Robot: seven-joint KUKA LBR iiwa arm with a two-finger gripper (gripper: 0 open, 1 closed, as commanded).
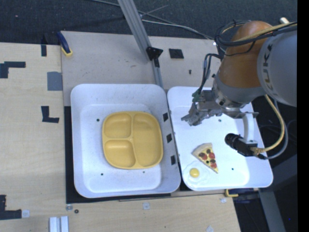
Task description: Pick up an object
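**Arm over the right bin, pizza slice and yellow piece below it**

Camera view: A toy pizza slice (pixel 206 156) lies flat in the lower middle of the right bin (pixel 181 129). It is a pale wedge with red dots on top, its crust edge toward the upper left and its tip pointing to the lower right. Just below and left of it sits a small round yellow piece (pixel 194 173), apart from the slice.

The left bin (pixel 82 129) holds a yellow divided plate (pixel 132 140) with three compartments, lying near the bin's middle.

The gripper (pixel 192 118) hangs over the upper part of the right bin, above and left of the slice and well apart from it. Whether its claw is apart or together cannot be told from this angle; nothing is seen between its tips.
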